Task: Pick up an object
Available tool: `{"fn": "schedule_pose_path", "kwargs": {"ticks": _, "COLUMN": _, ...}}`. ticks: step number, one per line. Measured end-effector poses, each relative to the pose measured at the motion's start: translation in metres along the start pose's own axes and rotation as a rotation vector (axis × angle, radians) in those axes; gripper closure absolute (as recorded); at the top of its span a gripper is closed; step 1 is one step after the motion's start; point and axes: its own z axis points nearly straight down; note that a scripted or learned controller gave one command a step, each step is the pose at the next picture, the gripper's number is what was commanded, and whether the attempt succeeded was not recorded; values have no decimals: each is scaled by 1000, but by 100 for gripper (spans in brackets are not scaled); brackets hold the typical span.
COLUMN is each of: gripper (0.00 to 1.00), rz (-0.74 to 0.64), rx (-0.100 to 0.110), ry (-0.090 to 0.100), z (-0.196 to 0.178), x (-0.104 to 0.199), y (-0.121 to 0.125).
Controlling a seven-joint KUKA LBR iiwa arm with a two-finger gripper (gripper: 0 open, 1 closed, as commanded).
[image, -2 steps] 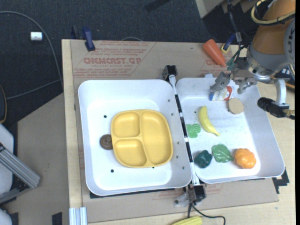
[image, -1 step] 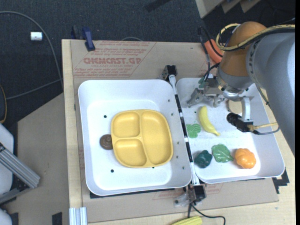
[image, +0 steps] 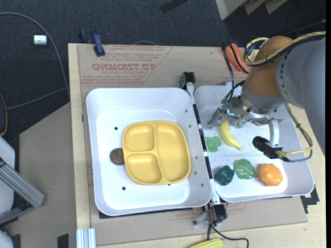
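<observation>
In the right bin (image: 301, 165) a yellow banana (image: 230, 137) lies near the middle. A pale green piece (image: 212, 143) lies to its left. Toward the front edge sit a dark green pepper (image: 224, 175), a lighter green leafy item (image: 244, 169) and an orange fruit (image: 270, 174). My gripper (image: 226, 117) hangs low over the back of this bin, right at the banana's upper end. The wrist above hides how it meets the banana. A black part (image: 265, 146) attached to the arm sticks out to the banana's right.
The left bin (image: 98, 138) holds a yellow divided plate (image: 155, 152) with a small brown round object (image: 117, 156) at its left side. The grey arm with its orange band (image: 269, 66) covers the right bin's back right corner. Cardboard (image: 124, 66) lies behind the bins.
</observation>
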Motion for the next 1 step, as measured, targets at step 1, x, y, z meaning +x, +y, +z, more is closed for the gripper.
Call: {"fn": "schedule_pose_path", "kwargs": {"ticks": 1, "gripper": 100, "rz": 0, "rx": -2, "ry": 0, "z": -10, "x": 0, "y": 1}}
